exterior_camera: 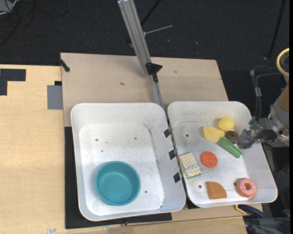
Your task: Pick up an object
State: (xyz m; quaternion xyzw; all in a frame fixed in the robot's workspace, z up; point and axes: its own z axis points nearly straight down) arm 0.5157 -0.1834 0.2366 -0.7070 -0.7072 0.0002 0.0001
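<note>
The right bin (195, 112) holds several small items: a yellow ball (226, 124), a yellow wedge (213, 133), a green stick (229, 147), a red disc (209, 159), a checkered block (190, 165), an orange-brown piece (216, 190) and a pink doughnut (245, 187). My gripper (246, 139) comes in from the right edge of that bin. It hovers close to the right end of the green stick and a small dark object (232, 136). I see nothing held between its fingers.
The left bin (117, 126) contains a teal bowl (117, 182) near its front. A metal strut (136, 33) rises at the back, above the divide between the bins. Bare wooden bench lies to the left.
</note>
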